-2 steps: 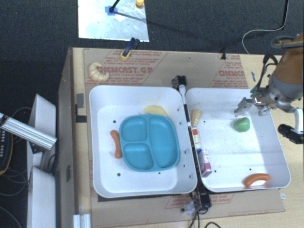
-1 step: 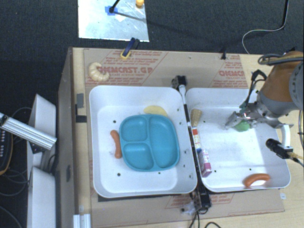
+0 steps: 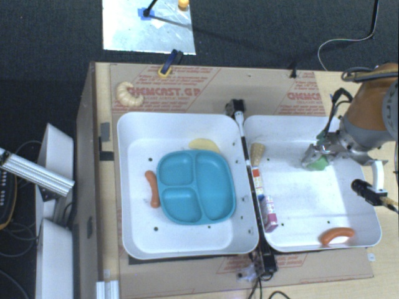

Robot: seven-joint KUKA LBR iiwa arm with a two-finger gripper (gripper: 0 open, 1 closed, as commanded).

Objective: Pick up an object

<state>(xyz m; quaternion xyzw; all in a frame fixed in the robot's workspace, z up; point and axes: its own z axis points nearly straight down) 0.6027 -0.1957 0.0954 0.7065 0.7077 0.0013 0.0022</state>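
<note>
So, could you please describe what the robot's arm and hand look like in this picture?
The arm is grey, rounded and thick, with a broad orange band above the wrist. A thin dark cable loops along its outer side. The hand at its tip is a small metallic grey part, with something green right at the tip.

Dark grey carpet floor (image 3: 50,42) surrounds the bench (image 3: 187,86), topped with printed brown cardboard. A shiny metal sheet (image 3: 134,23) lies on the floor beyond it. White panels (image 3: 53,161) stand at left; black cable (image 3: 349,39) loops at upper right.
</note>
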